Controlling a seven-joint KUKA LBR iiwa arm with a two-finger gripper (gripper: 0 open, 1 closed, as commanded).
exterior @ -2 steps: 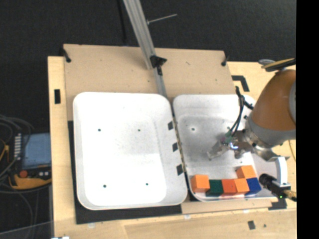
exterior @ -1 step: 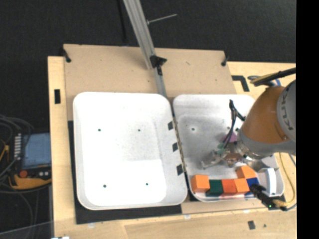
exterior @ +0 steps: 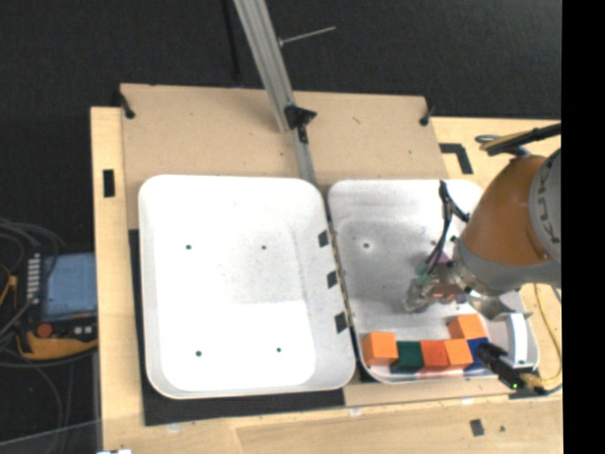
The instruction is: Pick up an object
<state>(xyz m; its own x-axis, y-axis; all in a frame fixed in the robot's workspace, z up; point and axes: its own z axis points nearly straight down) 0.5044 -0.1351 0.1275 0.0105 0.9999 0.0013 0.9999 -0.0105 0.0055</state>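
Two white bins [exterior: 236,282] share the bench. Over the right one the gripper [exterior: 423,294] hovers, its grip impossible to tell; blocks [exterior: 421,353] lie just below it, awaiting a descent.

So the stuff up for grabs is a bunch of small blocks, all bunched along the near edge of the right bin [exterior: 378,206]. Leftmost is an orange block [exterior: 382,346], sitting a bit raised and tilted. Right beside it, touching, is a dark green block [exterior: 409,357]. Then a reddish-orange block [exterior: 435,354], then another orange one [exterior: 458,352], basically in a row. One more orange block [exterior: 465,327] sits just behind that row, toward the right. There's a blue piece [exterior: 475,351] at the far right end, partly hidden, so I can't make out its shape.
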